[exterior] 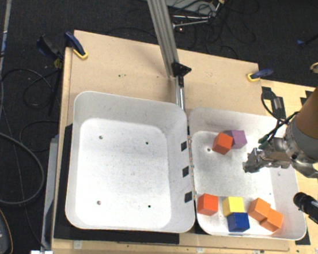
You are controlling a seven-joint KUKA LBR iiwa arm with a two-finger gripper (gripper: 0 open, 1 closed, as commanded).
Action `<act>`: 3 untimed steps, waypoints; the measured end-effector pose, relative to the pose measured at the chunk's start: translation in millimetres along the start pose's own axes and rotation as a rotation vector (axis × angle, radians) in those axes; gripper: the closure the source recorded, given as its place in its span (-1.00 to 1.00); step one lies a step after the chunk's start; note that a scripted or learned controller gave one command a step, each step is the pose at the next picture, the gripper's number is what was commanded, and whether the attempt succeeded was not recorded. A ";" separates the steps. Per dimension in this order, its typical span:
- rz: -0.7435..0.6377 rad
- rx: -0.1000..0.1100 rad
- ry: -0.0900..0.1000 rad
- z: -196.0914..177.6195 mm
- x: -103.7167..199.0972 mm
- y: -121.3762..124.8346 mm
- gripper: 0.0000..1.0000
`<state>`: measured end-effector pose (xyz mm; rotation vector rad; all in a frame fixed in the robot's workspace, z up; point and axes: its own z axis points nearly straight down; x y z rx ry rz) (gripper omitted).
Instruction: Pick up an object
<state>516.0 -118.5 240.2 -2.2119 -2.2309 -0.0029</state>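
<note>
Tool (254, 163) hanging low over the middle of the right bin (290, 190), on the end of the grey arm (316, 124) coming in from the bin's right side. Too dark and small to read properly, so can't tell how far open it is or whether it's got hold of anything. Looks parked above bare bin floor, apart from every cube.

Cubes all sitting in the right bin, in two bunches:
- Toward the bin's far edge: orange cube (223, 142) with purple cube (239, 138) touching it on the far-right side. Near the tool, just to its left and a bit farther back.
- Along the bin's near edge: second orange cube (208, 204) at the left end, then yellow cube (233, 205) beside it, with blue cube (239, 222) tucked right in front of the yellow one. Orange pair (266, 214) at the right end of that row, pressed against each other.

Left bin (75, 141) sharing a wall with the right bin, both resting on the wooden surface (127, 61). Slanted metal pole (164, 22) running down to the far-left corner of the right bin. Yellow-and-blue clamp (260, 75) on the surface's edge beyond the right bin.
</note>
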 end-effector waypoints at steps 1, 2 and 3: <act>-0.001 0.001 0.001 -6.2 61.4 0.1 1.00; -0.001 0.004 0.000 5.7 117.5 6.6 1.00; 0.000 0.005 0.001 14.0 178.7 4.3 1.00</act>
